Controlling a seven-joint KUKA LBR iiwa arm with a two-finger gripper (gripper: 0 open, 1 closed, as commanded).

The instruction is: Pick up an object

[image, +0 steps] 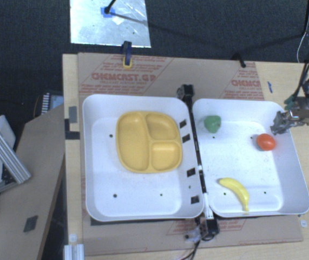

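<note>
Camera view showed the hand (pixel 282 124) at the right bin's (pixel 300 199) far right edge, just beside the orange-red ball (pixel 265 142). Whether it was open could not be told, and nothing showed in its grasp. A green object (pixel 212 123) lay toward the bin's far left, a banana (pixel 236 192) near its front. The left bin held a yellow divided plate (pixel 148 142). No pick looked done; the grasp and lift remained.

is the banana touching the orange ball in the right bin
Apart. The camera view shows the banana near the right bin's front edge and the orange ball farther back, with bare white floor plainly between them.
</note>
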